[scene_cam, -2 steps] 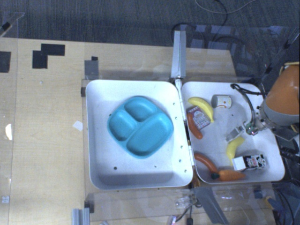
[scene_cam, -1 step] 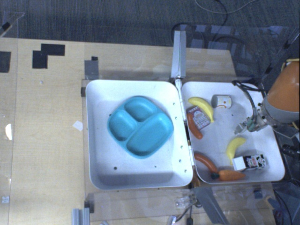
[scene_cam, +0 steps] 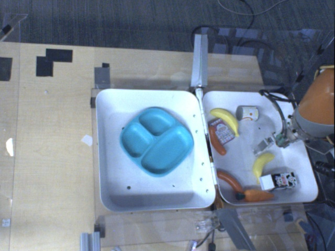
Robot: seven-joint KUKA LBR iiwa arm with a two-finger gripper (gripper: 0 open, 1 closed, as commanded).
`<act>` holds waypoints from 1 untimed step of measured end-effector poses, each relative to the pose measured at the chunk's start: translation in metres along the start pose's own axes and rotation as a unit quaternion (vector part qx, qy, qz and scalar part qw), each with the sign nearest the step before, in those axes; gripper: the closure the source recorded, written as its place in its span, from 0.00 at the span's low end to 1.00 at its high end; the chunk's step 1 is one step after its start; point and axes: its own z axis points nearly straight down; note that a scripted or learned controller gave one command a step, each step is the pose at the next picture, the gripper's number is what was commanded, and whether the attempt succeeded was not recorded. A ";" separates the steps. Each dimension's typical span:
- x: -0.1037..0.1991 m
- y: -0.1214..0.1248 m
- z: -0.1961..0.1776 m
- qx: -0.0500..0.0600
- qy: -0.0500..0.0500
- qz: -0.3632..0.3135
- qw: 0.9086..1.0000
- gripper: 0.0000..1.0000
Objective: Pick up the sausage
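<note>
Sausage [scene_cam: 230, 180]: lower centre-right of frame, untouched. Pincer [scene_cam: 265, 144]: right side, state cannot tell. Step: approach. Next: shift lower-left over sausage, descend.

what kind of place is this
Likely a robotics lab bench for pick-and-place trials: two white bins on a wooden bench, toy food such as a banana and sausage, and loose cables on the carpet.
</note>
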 end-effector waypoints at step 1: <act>0.008 -0.039 -0.120 0.004 0.002 -0.142 0.990 0.00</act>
